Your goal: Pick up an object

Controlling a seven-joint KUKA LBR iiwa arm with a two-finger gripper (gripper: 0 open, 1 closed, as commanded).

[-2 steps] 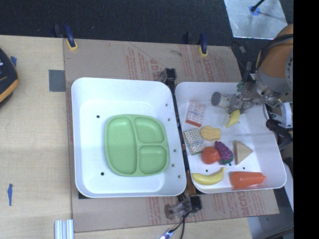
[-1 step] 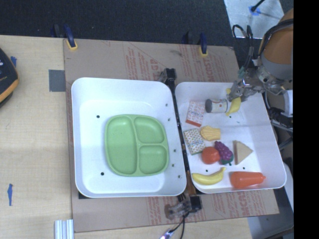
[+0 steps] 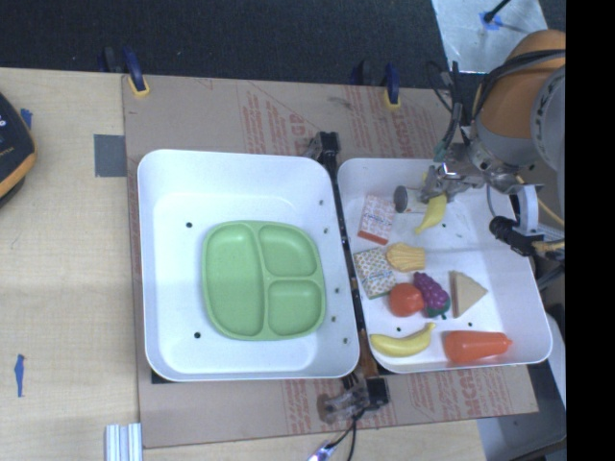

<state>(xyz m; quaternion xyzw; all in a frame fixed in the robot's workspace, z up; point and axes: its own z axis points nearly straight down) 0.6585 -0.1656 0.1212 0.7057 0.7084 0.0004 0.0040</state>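
Fingers (image 3: 439, 188) at upper tip of small banana (image 3: 431, 213), right bin (image 3: 534, 301).

Pale wood bench (image 3: 58, 286) across the lower and left stretch, overlaid by a brown cardboard sheet (image 3: 240, 113) with faint red print. Blue clamps (image 3: 135, 70) pinning the sheet's far edge, toward 11 and 1 o'clock. Grey tape patch (image 3: 110, 155) at 9 o'clock. Dark carpeted floor (image 3: 240, 12) along 12 o'clock (a pale sheet (image 3: 476, 12) lying there toward 1 o'clock). Even, soft lighting.
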